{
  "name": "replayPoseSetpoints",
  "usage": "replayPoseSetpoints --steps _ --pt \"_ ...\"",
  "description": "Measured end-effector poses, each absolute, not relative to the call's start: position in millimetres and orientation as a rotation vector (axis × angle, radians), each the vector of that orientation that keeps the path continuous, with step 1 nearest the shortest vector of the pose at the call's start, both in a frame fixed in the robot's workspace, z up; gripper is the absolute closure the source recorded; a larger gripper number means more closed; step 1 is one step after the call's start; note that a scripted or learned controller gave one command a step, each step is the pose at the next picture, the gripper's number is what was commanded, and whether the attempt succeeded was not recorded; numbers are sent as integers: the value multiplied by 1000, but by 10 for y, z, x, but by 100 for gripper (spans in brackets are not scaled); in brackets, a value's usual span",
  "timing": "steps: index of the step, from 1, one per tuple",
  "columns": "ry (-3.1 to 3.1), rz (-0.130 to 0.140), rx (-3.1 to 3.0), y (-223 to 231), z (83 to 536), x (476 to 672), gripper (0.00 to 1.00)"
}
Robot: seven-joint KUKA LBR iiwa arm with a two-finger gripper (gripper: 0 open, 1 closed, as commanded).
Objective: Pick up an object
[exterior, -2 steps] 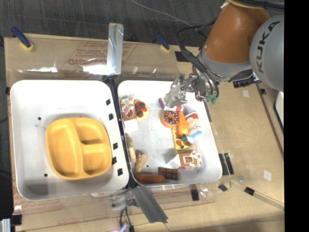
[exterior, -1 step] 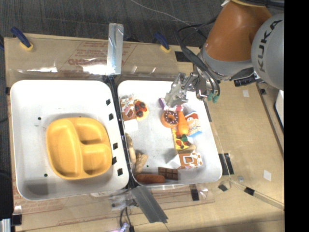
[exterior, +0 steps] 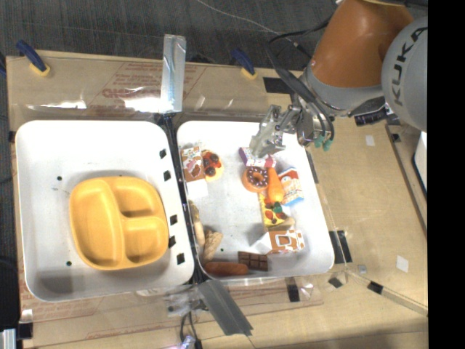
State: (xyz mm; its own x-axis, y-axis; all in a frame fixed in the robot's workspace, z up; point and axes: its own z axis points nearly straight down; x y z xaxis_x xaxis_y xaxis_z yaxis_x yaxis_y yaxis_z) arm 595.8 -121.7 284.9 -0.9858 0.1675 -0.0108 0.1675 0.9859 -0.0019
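Two white bins fill the frame: the left bin (exterior: 29, 195) holds a yellow tray (exterior: 118, 221), the right bin (exterior: 232, 209) small toy foods. The gripper (exterior: 263, 144) hangs at that bin's upper middle; whether it is spread cannot be told. The donut (exterior: 256, 177) lies just below it, nearest.

this looks like a robot lab or test bench. a brown board bench (exterior: 363, 195) carries two white bins (exterior: 43, 144) set side by side, their edges taped and held with blue clamps (exterior: 33, 57). a grey and orange industrial arm (exterior: 363, 42) with loose cables reaches in from the right. toy food (exterior: 272, 187) and a yellow divided tray (exterior: 118, 221) lie in the bins, with dark carpet (exterior: 87, 6) beyond.
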Motion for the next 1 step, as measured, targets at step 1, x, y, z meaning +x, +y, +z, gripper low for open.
replayPoseSetpoints --steps 1 --pt "3034 -3 792 -1907 3265 6281 100"
